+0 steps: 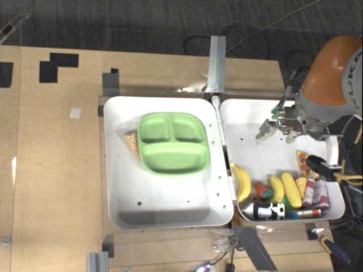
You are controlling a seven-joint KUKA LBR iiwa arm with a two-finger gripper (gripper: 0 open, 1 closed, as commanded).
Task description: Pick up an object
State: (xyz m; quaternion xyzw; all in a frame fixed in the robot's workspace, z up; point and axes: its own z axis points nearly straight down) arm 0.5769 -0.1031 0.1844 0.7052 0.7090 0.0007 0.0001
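Light wooden bench bearing black square markings, seen from above. Dark grey carpeted floor runs along the top, crossed by a thin cable. A metal bracket stands at the bench's rear edge.

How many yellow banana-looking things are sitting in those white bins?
3, all in the right bin: one banana by its left wall, a second mid-pile, a third beside it. The pile may hide more.
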